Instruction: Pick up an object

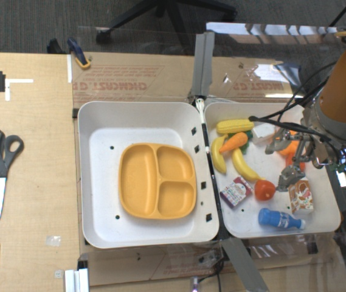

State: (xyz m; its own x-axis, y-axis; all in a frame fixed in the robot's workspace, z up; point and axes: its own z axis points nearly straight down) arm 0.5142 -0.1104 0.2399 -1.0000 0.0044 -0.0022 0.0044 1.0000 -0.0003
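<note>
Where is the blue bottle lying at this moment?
The blue bottle lies on its side in the right bin, near that bin's front edge, just below the red tomato and left of the small carton.

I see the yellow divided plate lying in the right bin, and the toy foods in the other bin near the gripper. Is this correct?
Not quite. The camera view shows the yellow divided plate in the left bin, not the right one. The toy foods, such as the corn and the tomato, lie in the right bin, near the gripper, as you said.
</note>
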